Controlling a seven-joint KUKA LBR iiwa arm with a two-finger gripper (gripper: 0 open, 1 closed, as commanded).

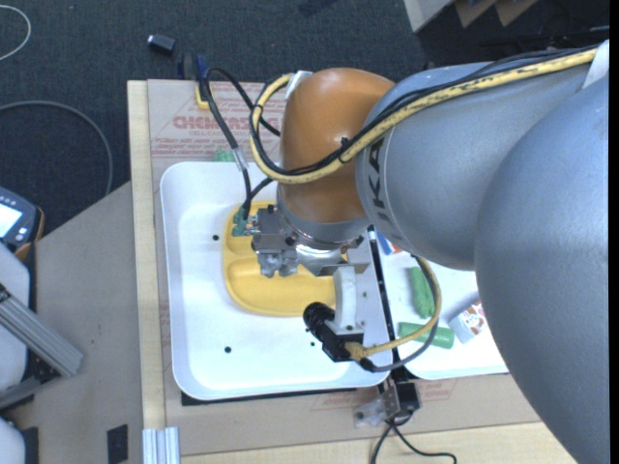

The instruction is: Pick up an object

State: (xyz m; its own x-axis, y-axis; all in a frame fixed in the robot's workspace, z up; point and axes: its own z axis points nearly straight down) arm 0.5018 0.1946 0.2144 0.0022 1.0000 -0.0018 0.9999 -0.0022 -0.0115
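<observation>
At the bottom of the frame, the front edge of the desk (pixel 290 423) is seen, with a small black connector and cable (pixel 398 399) lying on it. Just beyond, the left white bin (pixel 193 288) occupies the centre-left of the frame. A yellow curved object (pixel 253 293) lies in the middle of this bin, partly covered by the arm. The gripper (pixel 280 249) is lowered directly over the yellow object; whether the jaws are released or clenched cannot be told, since they are hidden beneath the wrist. At the centre right, green pieces (pixel 422 293) lie in the right bin (pixel 474 361). Further up, the orange band (pixel 324 133) and grey arm (pixel 503 153) fill the upper right.
</observation>
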